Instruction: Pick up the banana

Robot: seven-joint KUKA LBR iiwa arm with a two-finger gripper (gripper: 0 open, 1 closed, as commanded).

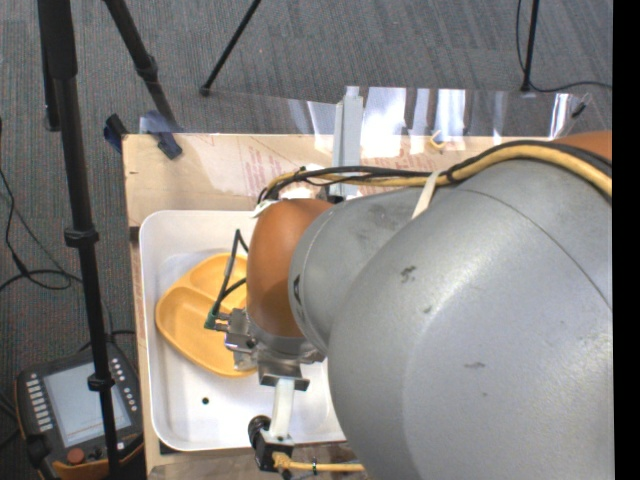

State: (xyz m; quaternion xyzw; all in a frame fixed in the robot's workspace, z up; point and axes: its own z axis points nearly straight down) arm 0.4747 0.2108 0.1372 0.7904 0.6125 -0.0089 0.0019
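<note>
My arm's grey body and orange band fill the right and middle of the camera view, hiding most of both bins. The gripper [262, 353] hangs low over the left bin [160, 268], at the right edge of a yellow divided plate [195, 313] that lies on the bin's floor. The arm covers the plate's right part and whatever lies under the wrist.
A small dark speck [205, 400] sits on the bin floor near the front. A black tripod pole [85, 268] and a teach pendant [75, 408] stand left of the bench. The bench's cardboard top [230, 163] shows behind the bin.
</note>
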